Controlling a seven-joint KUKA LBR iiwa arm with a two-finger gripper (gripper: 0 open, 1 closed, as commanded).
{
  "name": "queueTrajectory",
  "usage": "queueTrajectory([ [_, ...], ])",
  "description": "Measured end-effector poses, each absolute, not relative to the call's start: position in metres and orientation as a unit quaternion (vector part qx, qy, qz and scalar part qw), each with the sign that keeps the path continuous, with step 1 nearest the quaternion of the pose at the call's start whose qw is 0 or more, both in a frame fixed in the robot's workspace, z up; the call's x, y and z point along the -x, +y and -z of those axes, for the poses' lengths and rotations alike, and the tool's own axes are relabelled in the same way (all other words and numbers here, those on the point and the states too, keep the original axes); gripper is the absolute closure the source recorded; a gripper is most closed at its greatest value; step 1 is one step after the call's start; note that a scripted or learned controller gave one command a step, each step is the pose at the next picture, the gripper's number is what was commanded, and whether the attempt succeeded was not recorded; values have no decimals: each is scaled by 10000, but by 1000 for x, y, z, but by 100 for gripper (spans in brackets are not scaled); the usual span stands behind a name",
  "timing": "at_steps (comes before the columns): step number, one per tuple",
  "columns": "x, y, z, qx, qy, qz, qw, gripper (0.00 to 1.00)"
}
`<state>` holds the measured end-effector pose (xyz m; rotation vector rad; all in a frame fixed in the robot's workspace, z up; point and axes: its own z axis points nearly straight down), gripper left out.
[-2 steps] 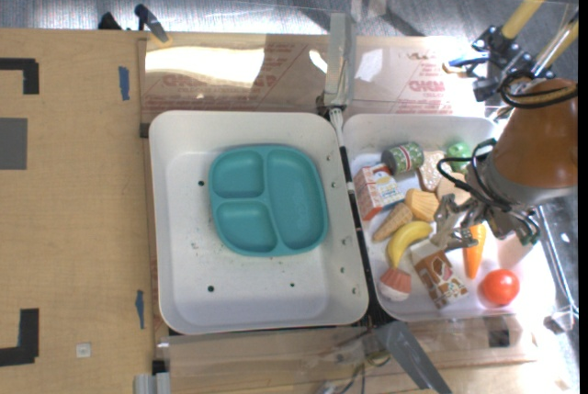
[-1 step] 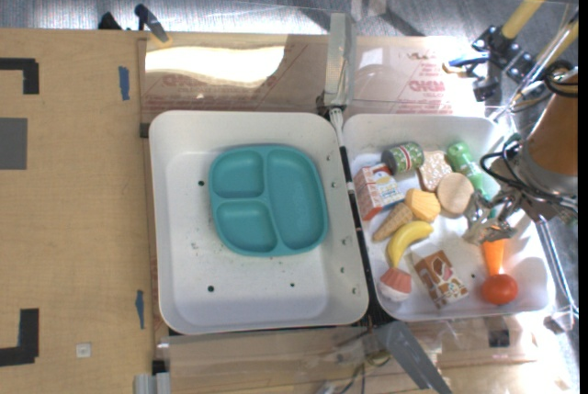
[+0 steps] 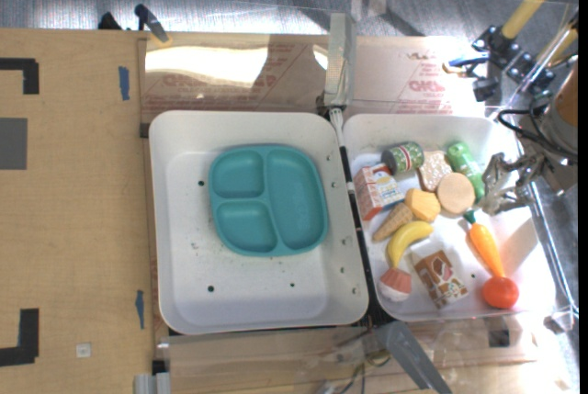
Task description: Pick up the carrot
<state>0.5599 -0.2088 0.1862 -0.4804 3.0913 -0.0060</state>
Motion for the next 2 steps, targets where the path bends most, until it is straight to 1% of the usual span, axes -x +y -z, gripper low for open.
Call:
queueTrajectory([
  [1, -528, -180, -267, 1011, 9948, 24, 77, 100],
  [2, -499, -146, -290, 275, 9996, 3, 34, 100],
])
